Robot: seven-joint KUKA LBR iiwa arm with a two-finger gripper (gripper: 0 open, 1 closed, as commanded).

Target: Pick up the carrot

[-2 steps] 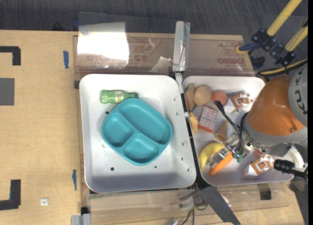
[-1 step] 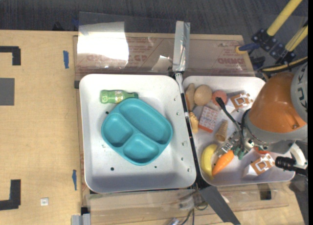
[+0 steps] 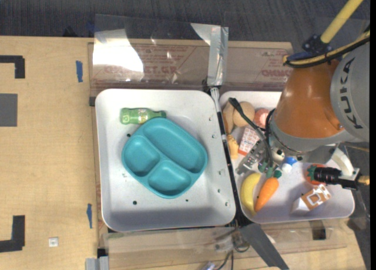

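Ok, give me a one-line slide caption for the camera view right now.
KUKA arm's gripper poised just above the carrot beside a banana in the right bin; teal divided plate in the left bin.

Carrot smooth, slightly glossy, plastic look; teal divided plate matt plastic; both bins white, smooth, faint sheen, plastic-like; green bottle shiny plastic; yellow fruit smooth, glossy; table light wood, matt; clear sheet behind bins glossy, reflective; silver tape shiny; arm's orange band smooth, semi-gloss
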